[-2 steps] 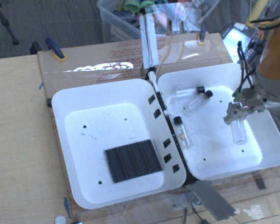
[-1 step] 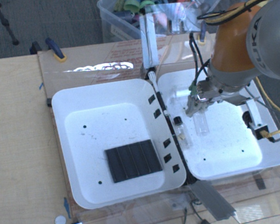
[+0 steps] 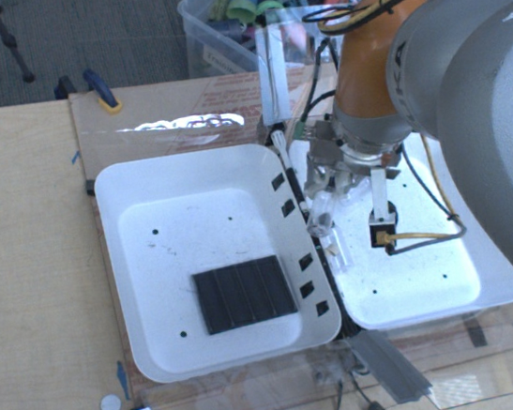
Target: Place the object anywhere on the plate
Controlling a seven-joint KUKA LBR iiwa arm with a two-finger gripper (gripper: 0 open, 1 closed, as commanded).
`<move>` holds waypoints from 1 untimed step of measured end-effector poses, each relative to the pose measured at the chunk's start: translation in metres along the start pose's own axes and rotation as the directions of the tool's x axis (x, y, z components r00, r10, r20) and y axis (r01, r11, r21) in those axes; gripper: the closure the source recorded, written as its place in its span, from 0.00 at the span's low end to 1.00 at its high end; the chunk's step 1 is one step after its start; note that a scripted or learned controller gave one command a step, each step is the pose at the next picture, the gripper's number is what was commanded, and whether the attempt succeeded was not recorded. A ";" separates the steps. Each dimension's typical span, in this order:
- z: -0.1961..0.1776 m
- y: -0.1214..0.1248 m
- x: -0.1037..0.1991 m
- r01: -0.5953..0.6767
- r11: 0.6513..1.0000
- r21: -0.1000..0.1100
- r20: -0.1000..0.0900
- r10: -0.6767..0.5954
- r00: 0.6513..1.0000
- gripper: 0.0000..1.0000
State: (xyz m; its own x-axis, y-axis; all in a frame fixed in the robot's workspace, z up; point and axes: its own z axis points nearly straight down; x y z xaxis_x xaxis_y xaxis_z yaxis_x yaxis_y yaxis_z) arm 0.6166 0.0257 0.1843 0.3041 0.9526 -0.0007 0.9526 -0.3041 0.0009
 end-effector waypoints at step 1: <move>-0.046 0.012 0.089 0.204 0.979 -0.001 0.000 -0.204 0.979 1.00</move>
